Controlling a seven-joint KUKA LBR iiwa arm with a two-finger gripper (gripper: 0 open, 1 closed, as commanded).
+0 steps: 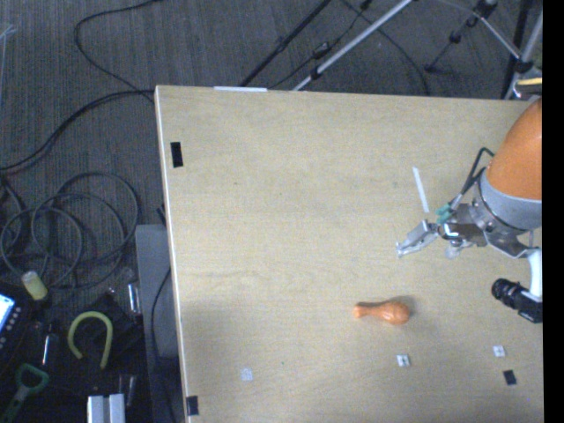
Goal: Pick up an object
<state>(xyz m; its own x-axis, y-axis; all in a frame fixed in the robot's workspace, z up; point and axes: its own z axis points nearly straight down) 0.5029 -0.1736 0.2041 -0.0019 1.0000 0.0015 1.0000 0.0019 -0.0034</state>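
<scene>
Table (291, 236): a plain tan top; I can make out no bins or other containers on it.
Fingers (408, 245): two thin metal fingers point left from the arm's wrist (480, 227), spread slightly at the tips, with nothing between them.
Arm: an orange band (522, 161) sits above the grey wrist, behind the fingers to the right.
Orange object (384, 312): a small pear-shaped piece with a narrow neck pointing left, lying on the table below the fingers, near but apart from them.
White stick (420, 189): a thin pale rod lying above the fingers, close to them.
Small markers (403, 359): little white and dark squares on the table well below the fingers, beyond the orange object.
Black tab (176, 154): on the table far left of the fingers.
Writing: none is readable anywhere.
Floor (79, 104): grey carpet with looped cables (70, 227) far left of the fingers.
</scene>
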